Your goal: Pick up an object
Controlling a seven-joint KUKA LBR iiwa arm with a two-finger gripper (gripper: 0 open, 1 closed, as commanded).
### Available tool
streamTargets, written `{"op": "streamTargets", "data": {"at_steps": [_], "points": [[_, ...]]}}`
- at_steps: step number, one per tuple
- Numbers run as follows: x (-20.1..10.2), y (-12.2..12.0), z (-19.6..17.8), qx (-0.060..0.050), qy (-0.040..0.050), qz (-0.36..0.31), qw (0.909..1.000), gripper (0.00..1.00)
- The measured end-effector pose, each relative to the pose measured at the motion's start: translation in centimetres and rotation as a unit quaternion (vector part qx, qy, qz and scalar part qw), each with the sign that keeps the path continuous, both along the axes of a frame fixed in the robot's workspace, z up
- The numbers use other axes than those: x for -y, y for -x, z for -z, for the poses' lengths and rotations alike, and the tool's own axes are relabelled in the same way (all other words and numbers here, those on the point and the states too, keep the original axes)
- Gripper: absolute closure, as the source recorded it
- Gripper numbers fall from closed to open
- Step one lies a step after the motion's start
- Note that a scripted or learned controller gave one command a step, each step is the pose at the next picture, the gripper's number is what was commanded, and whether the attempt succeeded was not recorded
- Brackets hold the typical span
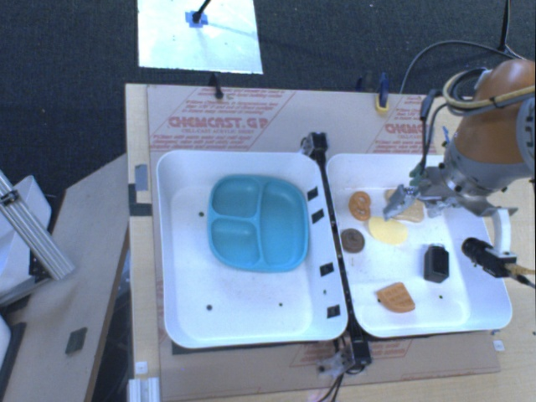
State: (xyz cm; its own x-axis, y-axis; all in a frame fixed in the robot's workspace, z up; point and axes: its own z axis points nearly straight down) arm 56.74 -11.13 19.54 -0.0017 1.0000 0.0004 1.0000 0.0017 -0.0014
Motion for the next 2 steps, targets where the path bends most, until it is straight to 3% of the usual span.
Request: {"op": "streamTargets", "data": {"at_steps": [2], "points": [[1.0, -0.9, 10.0, -0.001, 0.0000, 0.001, 1.0000, 0.00]]}}
